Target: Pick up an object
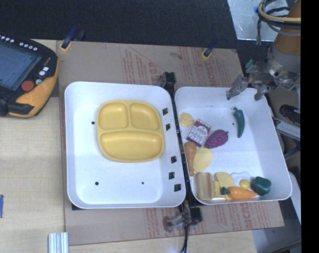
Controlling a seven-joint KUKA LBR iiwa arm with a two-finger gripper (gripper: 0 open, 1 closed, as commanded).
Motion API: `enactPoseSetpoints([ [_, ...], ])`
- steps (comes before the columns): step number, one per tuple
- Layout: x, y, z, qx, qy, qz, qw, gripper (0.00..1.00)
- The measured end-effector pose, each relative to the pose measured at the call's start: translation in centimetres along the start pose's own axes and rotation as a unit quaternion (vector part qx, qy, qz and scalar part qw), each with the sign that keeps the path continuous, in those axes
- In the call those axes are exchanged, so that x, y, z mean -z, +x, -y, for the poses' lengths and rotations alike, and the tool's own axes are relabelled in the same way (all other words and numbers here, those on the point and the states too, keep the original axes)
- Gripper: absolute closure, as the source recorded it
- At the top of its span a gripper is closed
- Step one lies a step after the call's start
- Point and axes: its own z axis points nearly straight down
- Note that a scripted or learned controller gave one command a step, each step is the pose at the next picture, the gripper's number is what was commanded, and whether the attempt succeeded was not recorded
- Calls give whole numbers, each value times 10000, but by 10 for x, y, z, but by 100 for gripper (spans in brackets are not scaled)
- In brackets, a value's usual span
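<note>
A carrot (240, 193) and green pepper (261, 184) crowd the near corner of the right bin (278, 141), beside yellow play-food pieces. Farther back a dark green chili (239, 122) lies alone on bare white floor, slim and slightly curved, the likeliest pick. The hand (247, 88) hovers over the bin's far rim, fingers spread and empty; a clean try means dropping straight over the chili, fingers across its narrow width. The left bin (80, 141) holds a yellow divided plate (131, 130); a teach pendant (19, 75) rests on the counter (22, 162).
</note>
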Motion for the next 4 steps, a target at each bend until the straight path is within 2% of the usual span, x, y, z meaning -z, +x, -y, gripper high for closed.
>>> enactPoseSetpoints([
  [1,-128,19,61,-3,64,-17,10000,0],
  [2,-122,25,97,-3,27,-9,10000,0],
  [3,-111,23,95,0,7,1,10000,100],
  [4,-111,23,95,1,7,3,10000,0],
])
